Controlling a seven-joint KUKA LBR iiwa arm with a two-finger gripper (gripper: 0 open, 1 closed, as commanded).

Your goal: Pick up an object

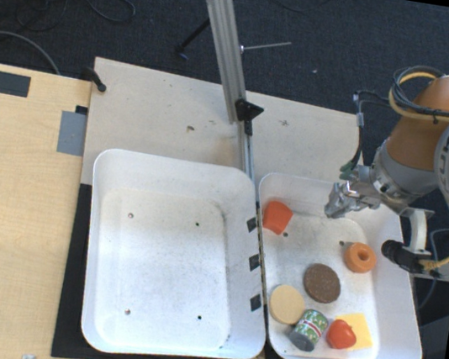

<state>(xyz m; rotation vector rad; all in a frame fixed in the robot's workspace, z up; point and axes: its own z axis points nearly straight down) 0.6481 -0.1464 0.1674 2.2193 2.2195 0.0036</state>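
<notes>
**Ops:** Camera view, my end. Any readable text? The small can [309, 328] has a green label with white patches, but I can't read a word on it at this size. No brand or writing elsewhere that I can make out.

**Rev:** What's hidden or cut off?

**Ops:** The arm [427, 132] comes in from the right, and its far side runs out of view. The hand [341, 204] sits low over the back of the right bin [400, 353], near the rim. It's small and dark against the wrist, so I cannot tell whether it's wide or narrow, and I see nothing in it. The can overlaps the edge of the tan disc [286, 303]. The red piece [342, 334] overlaps the yellow block [360, 327].

**Rev:** Counts?

**Ops:** Two white bins side by side on the bench [158, 116]. The left bin [110, 198] shows dark specks on its floor. Seven objects, all in the right bin: one orange cup-like piece [277, 216] on its side near the divider, one orange ring [360, 258], one brown disc [322, 282], one tan disc, one can, one red piece, one yellow block. The cup piece and the ring are nearest the hand, each apart from it. One slanted metal rail [228, 56] behind the bins.
</notes>
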